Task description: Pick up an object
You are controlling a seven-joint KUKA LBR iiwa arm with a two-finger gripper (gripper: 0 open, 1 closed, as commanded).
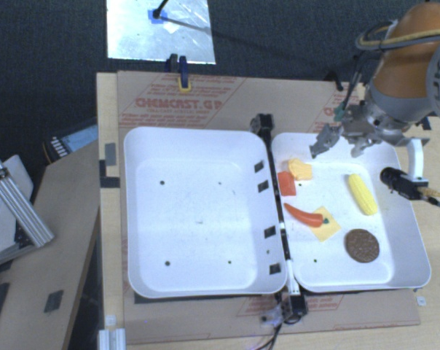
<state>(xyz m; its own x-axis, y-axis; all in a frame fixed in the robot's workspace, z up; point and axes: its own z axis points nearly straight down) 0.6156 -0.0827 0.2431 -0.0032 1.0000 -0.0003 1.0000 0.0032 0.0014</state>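
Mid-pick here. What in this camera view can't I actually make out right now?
- Gripper, camera view: small and blurred above the right bin; whether it grips anything is unclear.
- Yellow slice: partly covered by the red chili pepper.
- Orange block and yellow chunk: too small to tell whether they touch.
- Arm: cut off by the top and right edges.

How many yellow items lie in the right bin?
3: a yellow block near the bin's upper left, a corn cob right of centre, and a flat yellow slice under the red chilli. Others could be hidden beneath the arm.
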